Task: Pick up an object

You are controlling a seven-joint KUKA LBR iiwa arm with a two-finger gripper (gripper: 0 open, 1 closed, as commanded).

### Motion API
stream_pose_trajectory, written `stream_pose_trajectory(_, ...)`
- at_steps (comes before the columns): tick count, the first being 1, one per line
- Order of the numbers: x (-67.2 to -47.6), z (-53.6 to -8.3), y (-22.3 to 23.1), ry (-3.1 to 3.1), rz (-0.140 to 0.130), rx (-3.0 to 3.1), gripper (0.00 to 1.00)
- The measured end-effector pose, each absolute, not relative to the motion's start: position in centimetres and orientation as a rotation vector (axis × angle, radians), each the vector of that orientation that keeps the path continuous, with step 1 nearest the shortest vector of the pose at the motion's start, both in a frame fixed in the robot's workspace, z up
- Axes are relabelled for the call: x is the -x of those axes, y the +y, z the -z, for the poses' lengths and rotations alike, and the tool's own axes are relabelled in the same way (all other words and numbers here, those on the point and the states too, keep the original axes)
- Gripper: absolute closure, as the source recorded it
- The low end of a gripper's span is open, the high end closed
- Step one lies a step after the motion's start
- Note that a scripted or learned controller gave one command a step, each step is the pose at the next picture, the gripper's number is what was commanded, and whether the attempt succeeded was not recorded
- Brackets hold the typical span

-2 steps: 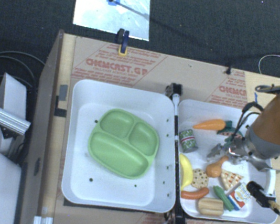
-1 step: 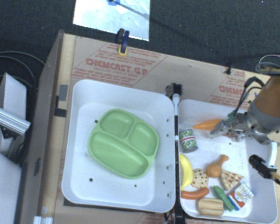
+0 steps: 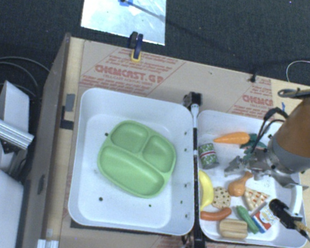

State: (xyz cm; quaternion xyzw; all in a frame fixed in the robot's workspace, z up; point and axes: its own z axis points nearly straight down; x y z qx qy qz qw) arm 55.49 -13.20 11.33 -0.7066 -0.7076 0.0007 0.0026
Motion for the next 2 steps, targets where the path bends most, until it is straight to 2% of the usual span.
stream_pose_trajectory(1, -52.1, -8.5, -14.4, -2.222, 0.004, 2.225, 0.00)
stream_pose_trajectory(2, -65.5, -8.5, -20.9, -2.231, -0.012, 2.206, 0.00)
